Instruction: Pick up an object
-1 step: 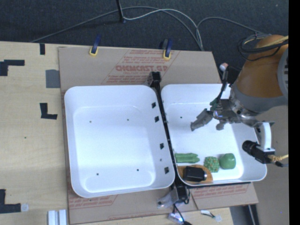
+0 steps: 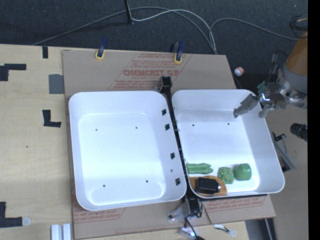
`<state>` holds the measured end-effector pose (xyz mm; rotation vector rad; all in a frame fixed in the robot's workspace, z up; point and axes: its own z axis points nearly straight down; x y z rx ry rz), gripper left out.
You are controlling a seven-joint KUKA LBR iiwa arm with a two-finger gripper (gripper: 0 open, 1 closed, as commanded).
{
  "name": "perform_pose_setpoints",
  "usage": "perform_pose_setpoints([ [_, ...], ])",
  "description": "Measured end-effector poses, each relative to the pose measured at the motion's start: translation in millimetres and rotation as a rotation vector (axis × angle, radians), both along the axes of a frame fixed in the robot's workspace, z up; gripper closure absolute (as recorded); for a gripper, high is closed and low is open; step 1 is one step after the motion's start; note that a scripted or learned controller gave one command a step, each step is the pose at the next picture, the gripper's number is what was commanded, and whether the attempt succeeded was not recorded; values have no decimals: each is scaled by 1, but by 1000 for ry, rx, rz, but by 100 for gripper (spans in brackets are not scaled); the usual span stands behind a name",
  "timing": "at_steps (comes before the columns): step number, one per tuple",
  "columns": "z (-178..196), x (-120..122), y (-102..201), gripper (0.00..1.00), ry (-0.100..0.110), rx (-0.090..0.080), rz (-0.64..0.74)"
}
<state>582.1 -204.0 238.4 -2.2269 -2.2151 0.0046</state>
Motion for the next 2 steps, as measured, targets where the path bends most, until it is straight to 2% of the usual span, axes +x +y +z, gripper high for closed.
perform_pose_setpoints([
  [1, 2, 43, -13, 0, -2, 2, 6],
  [2, 118, 87, -4, 0, -11, 0, 8],
])
